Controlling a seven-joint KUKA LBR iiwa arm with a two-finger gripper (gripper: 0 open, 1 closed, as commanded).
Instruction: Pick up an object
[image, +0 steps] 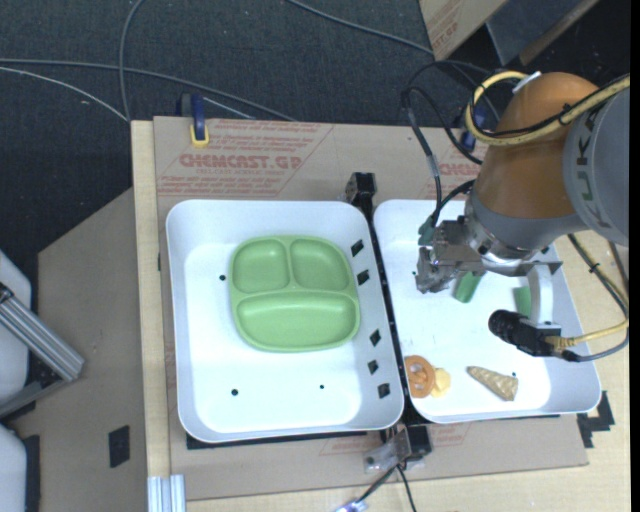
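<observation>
Over the right bin (570, 395), toward its 10 o'clock corner, the jaws (437, 272) hang low — whether they are parted or closed cannot be told. A green cylinder (465, 288) lies just beside them at 3 o'clock, another green piece (522, 298) farther that way. At the bin's 6 o'clock edge sit an orange pretzel-like thing (424, 377) and a tan wedge (495, 381). The left bin (200, 330) holds a green divided plate (294, 293).

Green plate (295, 293) crowds left bin (190, 330) (edges free).
</observation>
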